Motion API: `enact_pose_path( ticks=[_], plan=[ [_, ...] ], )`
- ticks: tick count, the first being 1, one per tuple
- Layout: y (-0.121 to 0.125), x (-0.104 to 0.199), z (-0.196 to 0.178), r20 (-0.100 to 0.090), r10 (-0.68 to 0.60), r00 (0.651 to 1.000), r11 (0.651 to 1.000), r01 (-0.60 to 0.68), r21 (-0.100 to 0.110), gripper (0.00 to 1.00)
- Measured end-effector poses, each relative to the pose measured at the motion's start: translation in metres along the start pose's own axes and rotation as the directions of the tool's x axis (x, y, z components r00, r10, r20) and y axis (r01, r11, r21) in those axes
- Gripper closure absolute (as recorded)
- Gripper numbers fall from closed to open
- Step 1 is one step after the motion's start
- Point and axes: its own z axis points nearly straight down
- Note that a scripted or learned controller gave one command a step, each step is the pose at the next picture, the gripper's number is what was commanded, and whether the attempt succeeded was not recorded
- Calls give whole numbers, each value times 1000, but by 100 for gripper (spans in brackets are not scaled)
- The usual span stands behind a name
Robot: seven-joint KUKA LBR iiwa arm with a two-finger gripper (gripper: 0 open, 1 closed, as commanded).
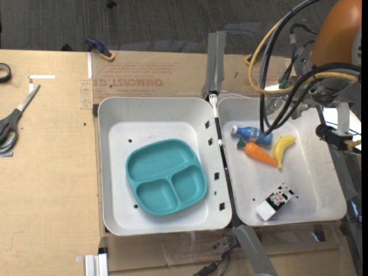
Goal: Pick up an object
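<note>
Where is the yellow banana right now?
The yellow toy banana lies in the right white bin, just right of the orange toy carrot and the blue plastic bottle.

The arm [339,27] is cut off by the right edge and the top, so its orange band shows in part and its wrist end is lost among the cables [276,68]. Those cables cross over the far part of the blue bottle [252,133]. The scissors [14,119] on the desk [46,200] run off the left edge, as does a dark ring [4,72] farther back. The print on the small black-and-white carton [275,202] is too small to read.
</note>
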Motion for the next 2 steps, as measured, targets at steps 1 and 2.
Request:
enact_pose_path(
  ticks=[1, 2],
  plan=[
    [31, 120, 35, 0, -298, 955, 955, 298, 3, 0],
    [34, 199, 24, 0, -241, 970, 970, 241, 2, 0]
  ],
)
